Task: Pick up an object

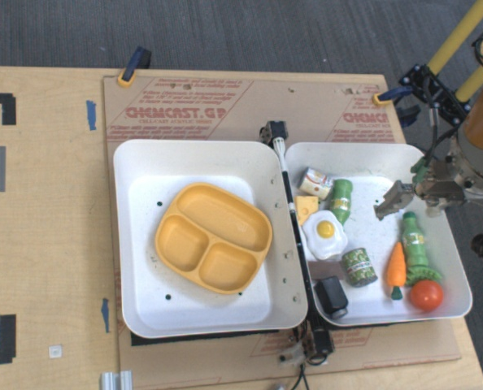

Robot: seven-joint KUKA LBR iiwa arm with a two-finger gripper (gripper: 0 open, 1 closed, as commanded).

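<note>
Figure: overhead slanted view, pick not yet made. You see the table (pixel 46 218), a flat pale wooden sheet, carrying two shallow white moulded-plastic bins with rounded corners. The left bin (pixel 136 218), well away from the jaws, holds a yellow divided tray (pixel 213 238) of smooth matte plastic with three rounded compartments. The right bin (pixel 457 250) lies directly under the jaws and holds all the candidate objects. The gripper (pixel 406 197) hangs over this bin's upper right part; its jaws stand apart with nothing between them, so you should judge the task as at the approach stage: no object is lifted, and descent, closure and lift all remain.

Nearest the jaws, just below them, lies a green bottle (pixel 415 246), cylindrical and glossy with a label. Beside it lie an orange carrot (pixel 397 268), tapered and smooth, and a red tomato (pixel 426 295), round and shiny. Farther from the jaws, toward the bin's centre and far side, sit a fried egg (pixel 324 234), flat white with a domed yellow yolk, a second green bottle (pixel 340 201), a small green patterned can (pixel 358 266), and a black rectangular block (pixel 332 296).
</note>
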